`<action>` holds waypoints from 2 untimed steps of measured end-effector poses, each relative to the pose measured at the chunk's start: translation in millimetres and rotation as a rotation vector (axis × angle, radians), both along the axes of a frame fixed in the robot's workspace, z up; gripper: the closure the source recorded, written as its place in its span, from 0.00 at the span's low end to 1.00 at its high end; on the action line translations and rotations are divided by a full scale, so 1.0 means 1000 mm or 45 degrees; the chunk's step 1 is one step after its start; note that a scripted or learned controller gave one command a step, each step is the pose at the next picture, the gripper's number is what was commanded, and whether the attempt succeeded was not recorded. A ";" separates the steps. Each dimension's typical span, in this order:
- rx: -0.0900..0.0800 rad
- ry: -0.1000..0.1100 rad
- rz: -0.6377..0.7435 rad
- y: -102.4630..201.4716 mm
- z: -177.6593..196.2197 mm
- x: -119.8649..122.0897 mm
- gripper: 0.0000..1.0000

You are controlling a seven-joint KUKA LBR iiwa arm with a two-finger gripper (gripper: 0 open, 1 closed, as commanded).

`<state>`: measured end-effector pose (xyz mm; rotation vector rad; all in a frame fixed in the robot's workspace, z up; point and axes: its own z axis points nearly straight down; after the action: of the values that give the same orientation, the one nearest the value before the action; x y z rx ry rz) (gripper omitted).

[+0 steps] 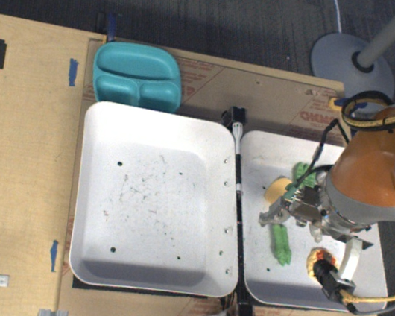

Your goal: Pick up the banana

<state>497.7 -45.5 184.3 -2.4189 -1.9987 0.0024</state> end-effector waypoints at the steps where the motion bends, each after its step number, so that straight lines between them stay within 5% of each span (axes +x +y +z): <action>1: -0.001 0.001 -0.245 0.073 0.000 -0.019 0.00; 2: -0.002 -0.003 -0.157 0.124 0.000 -0.019 0.00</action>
<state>479.0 78.1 184.3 -2.5399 -1.8476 0.0009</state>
